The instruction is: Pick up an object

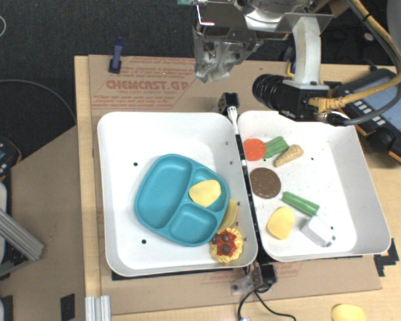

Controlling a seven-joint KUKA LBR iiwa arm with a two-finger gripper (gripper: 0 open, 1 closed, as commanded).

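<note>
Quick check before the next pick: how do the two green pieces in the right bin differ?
The upper green piece lies near the bin's far side, touching the orange disc and the tan piece. The lower green piece looks longer and lies nearer the front, beside the yellow lump. They slant in opposite directions. Both are green and oblong.

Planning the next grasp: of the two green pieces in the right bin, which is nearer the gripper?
The green piece at the back of the right bin, beside the orange disc, is nearer the gripper. The other green piece lies further forward.

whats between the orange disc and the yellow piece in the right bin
In the camera view, a brown disc lies between the orange disc and the yellow piece.
</note>
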